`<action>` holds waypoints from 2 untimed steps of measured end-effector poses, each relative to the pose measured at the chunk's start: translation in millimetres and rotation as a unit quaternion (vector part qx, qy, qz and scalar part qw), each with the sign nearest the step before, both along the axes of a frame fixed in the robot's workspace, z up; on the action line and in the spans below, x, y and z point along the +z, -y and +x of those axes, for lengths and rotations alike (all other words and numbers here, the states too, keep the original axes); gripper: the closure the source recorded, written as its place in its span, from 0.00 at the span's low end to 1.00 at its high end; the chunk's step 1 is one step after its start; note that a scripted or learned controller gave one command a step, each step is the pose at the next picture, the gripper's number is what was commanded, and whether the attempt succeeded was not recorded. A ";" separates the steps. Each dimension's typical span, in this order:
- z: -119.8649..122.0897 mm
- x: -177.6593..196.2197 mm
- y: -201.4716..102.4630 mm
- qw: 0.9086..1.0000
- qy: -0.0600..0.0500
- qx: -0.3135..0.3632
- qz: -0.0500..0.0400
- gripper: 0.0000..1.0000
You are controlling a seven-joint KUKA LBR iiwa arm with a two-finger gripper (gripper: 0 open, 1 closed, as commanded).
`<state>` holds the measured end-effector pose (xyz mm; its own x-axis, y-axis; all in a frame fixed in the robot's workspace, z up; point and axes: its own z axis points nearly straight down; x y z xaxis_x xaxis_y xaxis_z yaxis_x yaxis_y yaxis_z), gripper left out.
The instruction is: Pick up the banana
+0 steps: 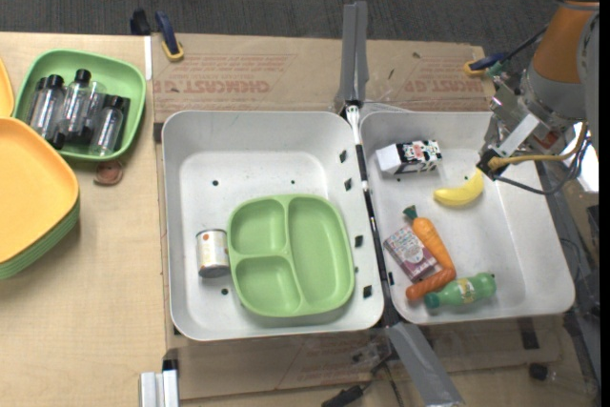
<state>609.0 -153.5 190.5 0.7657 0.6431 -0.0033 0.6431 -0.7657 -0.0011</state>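
In the right-hand bin (558,286), toward its far right corner, the banana (458,192) lies flat on the white floor, its curve opening upward in the camera view, with bare floor all round it. The small white carton with black patches (410,156) sits near it on the left, and the carrot (434,248), the pink packet (407,253) and the green bottle (462,293) are bunched nearer the front of the bin, apart from the fruit. The arm (562,43) comes in over the bin's right wall, and its gripper (502,134) hangs just beside the banana's right tip, slightly above and to the right of it; from this angle I cannot tell whether the claw is open or closed, and nothing can be seen held in it. The left bin (181,205) holds the green divided plate (286,254) and a small can (212,253), neither of which bears on the job. As I judge it, the approach is largely made and the pick itself is not: the banana rests on the bin floor, ungrasped and unlifted. What remains is to bring the claw squarely over the fruit, lower it, close across the narrow body, and raise it clear; the near wall leaves little room on that side
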 end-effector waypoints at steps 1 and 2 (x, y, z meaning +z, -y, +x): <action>42.8 71.5 49.7 1.000 0.000 -0.004 0.000 1.00; 16.2 -99.3 37.9 0.997 0.000 -0.081 0.000 1.00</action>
<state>625.2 -191.4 91.3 0.8595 0.5111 -0.0032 0.5111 -0.8595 -0.0019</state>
